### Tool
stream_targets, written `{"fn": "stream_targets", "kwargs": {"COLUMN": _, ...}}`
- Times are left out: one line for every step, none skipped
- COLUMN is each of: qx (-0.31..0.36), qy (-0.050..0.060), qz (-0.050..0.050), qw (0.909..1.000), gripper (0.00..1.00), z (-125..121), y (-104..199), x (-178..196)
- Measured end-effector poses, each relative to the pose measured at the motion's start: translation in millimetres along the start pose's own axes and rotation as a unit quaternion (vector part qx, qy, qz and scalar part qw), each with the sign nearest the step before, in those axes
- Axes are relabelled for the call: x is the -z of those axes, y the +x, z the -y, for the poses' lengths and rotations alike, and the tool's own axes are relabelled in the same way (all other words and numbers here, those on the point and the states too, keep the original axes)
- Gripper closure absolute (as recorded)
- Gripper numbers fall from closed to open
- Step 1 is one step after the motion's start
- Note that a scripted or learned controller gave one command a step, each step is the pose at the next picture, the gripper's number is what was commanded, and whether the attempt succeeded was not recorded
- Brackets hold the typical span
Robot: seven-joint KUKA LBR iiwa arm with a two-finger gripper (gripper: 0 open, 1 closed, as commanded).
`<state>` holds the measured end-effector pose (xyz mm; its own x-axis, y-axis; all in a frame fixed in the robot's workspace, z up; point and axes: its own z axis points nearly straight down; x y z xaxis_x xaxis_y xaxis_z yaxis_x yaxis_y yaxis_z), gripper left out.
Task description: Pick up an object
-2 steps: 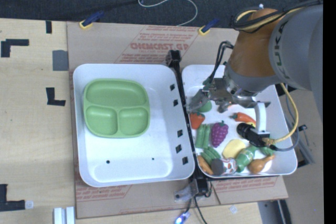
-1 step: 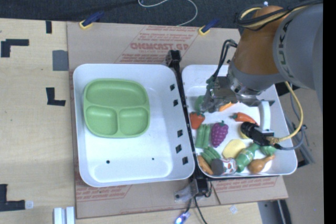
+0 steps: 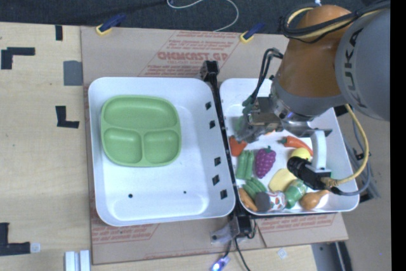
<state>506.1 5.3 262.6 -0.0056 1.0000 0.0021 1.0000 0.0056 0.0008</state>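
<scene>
1. White plastic makes up both shallow bins on the desk point(image 3: 38, 136). The left-hand bin point(image 3: 158, 200) and the right-hand bin point(image 3: 236, 91) meet along one shared edge, and both rest on a cardboard sheet point(image 3: 184, 51).
2. A green plate point(image 3: 141, 130) with three compartments lies flat in the far half of the left-hand bin.
3. My arm point(image 3: 317, 66), grey with its orange band, comes in from the view's right and hangs over the right-hand bin.
4. My fingers point(image 3: 246, 129) are low over the left side of that bin, near the shared edge. I cannot tell from this angle whether they are wide or narrow, because my own wrist blocks the view of them.
5. The toy foods point(image 3: 279, 181) I could pick from are all in the right-hand bin, crowded into its near half.
6. An orange piece point(image 3: 236, 146) lies just beside my fingers on the near side, against the bin's left wall. I cannot tell whether I am touching it.
7. A ridged green piece point(image 3: 245, 164) lies just nearer than the orange one, with the purple grapes point(image 3: 265, 160) right beside it.
8. A yellow piece point(image 3: 280, 179) sits just nearer than the grapes, and a brownish-orange piece point(image 3: 314, 200) lies by the near wall.
</scene>
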Motion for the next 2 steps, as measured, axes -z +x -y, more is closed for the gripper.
{"fn": "stream_targets", "kwargs": {"qx": 0.000, "qy": 0.000, "qz": 0.001, "qw": 1.0000, "gripper": 1.00, "z": 23.0, "y": 31.9, "x": 50.6}}
{"fn": "stream_targets", "kwargs": {"qx": 0.000, "qy": -0.005, "qz": 0.000, "qw": 1.0000, "gripper": 1.00, "z": 21.1, "y": 45.0, "x": 156.6}}
